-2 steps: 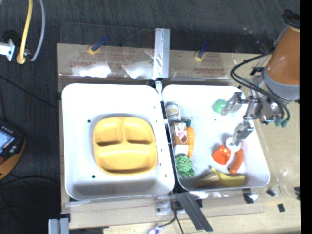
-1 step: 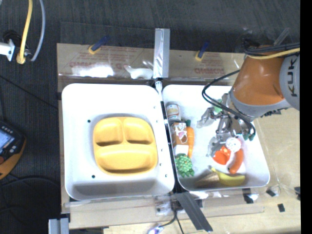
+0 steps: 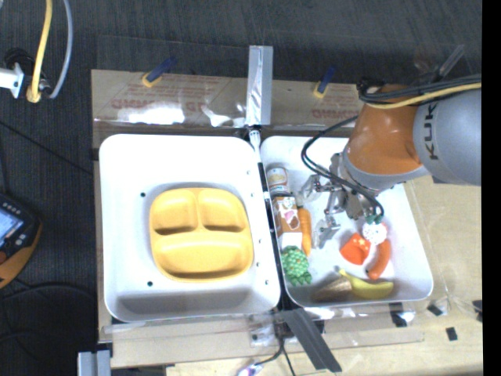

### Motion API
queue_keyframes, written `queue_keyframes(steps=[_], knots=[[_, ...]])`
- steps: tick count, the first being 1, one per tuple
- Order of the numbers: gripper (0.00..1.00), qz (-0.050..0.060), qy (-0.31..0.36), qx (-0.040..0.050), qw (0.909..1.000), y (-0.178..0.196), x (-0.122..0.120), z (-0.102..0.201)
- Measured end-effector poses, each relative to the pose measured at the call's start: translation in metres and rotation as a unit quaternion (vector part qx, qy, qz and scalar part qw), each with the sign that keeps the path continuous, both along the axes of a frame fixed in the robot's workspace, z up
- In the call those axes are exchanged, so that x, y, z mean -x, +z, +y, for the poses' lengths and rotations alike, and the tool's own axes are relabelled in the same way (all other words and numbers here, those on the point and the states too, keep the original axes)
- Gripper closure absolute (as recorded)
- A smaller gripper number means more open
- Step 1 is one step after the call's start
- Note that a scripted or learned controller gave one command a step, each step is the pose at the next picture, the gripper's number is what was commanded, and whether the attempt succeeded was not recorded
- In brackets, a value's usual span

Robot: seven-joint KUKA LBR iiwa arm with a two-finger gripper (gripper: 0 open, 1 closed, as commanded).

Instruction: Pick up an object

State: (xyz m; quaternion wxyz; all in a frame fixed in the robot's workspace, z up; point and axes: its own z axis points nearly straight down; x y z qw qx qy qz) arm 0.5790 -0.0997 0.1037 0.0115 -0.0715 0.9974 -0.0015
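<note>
Toys lie in the right bin (image 3: 419,245), none lifted. Nearest the pincer (image 3: 333,214): a carrot (image 3: 304,229), orange, long, lying lengthwise along the bin's left side, just right of a small printed carton (image 3: 286,214). Above the carton, a little can (image 3: 276,178) w/ tan label, upright near the divider. Below the carrot, a green bumpy bunch, prob. grapes or broccoli (image 3: 296,265), touching the bin's left wall. Right half: red pepper (image 3: 355,250), beside it an orange-red sausage-like piece (image 3: 379,258), tilted, and a small white item w/ red and green specks (image 3: 374,231) just above both. Along the front wall a yellow banana (image 3: 369,288) lies crosswise, w/ a brown cone-shaped thing (image 3: 333,287) at its left end.

Pincer hangs over the bin's middle, between carrot and pepper; metal fingers spread apart, nothing between them. Grey arm w/ orange band (image 3: 383,143) comes in from the right, black cables looping off the wrist.

Left bin (image 3: 125,171) holds a yellow divided tray (image 3: 202,233), 3 compartments, roughly centred. Both bins sit on the worktop (image 3: 458,233), taped plastic sheet (image 3: 180,100) behind them.
</note>
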Motion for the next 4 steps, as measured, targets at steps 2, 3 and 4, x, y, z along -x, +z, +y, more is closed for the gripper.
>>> queue_keyframes(steps=[2,3,4], knots=[[0.00,-0.007,-0.051,0.0001,0.9987,-0.006,0.004,0.004],[0.00,-0.010,-0.079,-0.0008,0.9968,-0.006,0.030,0.001],[0.00,-0.006,-0.080,-0.0004,0.9968,-0.006,0.027,0.003]])
